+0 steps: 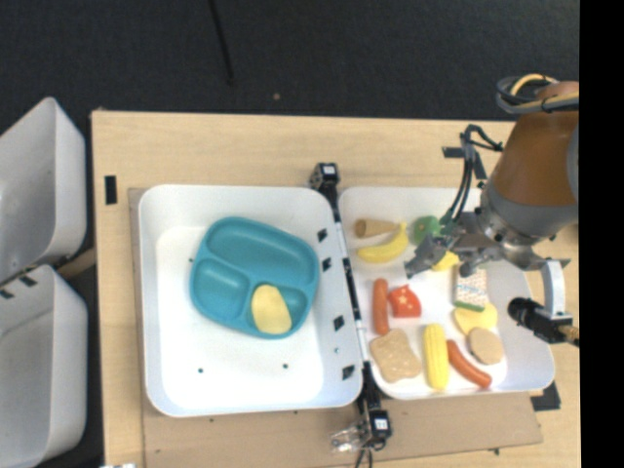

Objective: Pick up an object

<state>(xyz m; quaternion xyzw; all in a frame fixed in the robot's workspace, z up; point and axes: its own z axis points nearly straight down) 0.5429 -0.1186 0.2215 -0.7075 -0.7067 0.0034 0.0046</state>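
The pincer point(436, 254) hangs low over the right-hand shallow white bin point(526, 373) on the table point(244, 144), at the end of the grey arm with its orange band point(531, 164). Whether its tips stand apart or together cannot be told from this slanted view; nothing shows between them, so no grasp is recorded.

Candidate things crowd close. A yellow plastic banana point(382, 249) lies just to the camera-left of the pincer, with a tan cone-like piece point(375, 227) beyond it. A green round toy point(425, 227) sits just behind the pincer. A red pepper-like block point(405, 302) lies just in front, beside an orange-red sausage point(379, 305). Further forward lie a slice of toast point(395, 357), a yellow corn cob point(435, 357) and a second red sausage point(468, 364).

Risks, as judged:
- Crowding: a descent between banana and green toy may nudge both and close on neither.
- The curved, smooth banana may roll or squirt out under a pinch.
- The bin's dividing wall lies close beyond the banana; a push that way could wedge it.

The left bin holds a teal sectioned plate point(234, 271) with a yellow oval piece point(271, 310), well apart from the pincer.
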